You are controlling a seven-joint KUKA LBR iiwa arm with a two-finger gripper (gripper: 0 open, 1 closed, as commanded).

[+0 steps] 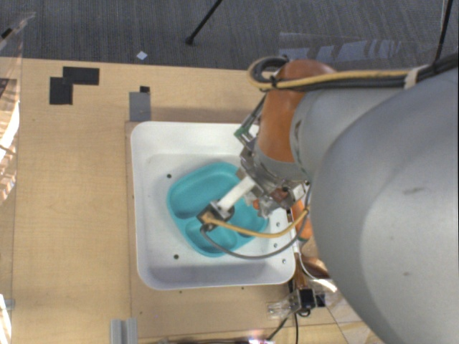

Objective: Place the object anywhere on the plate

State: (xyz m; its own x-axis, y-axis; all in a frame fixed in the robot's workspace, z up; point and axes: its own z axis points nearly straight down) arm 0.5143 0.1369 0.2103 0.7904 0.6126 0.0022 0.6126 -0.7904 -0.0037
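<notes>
Camera view: arm (373, 192) bent over plate (190, 192)

Reaches in from right, wrist (278, 131) tipped down-left. Hangs gripper (264, 199) low over right part of teal plate, flat inside white bin (154, 264). Cannot tell whether grip clenched or released.

One white bin (145, 192) on view, folks, and inside it one teal plate (192, 192), a single dish. One grey arm (373, 192) with one orange band (276, 131) sweeps across the right. On the bench, one black L-shaped patch (72, 84) and two small grey tabs (140, 107), one past the bin's far corner, one below its near edge.
</notes>
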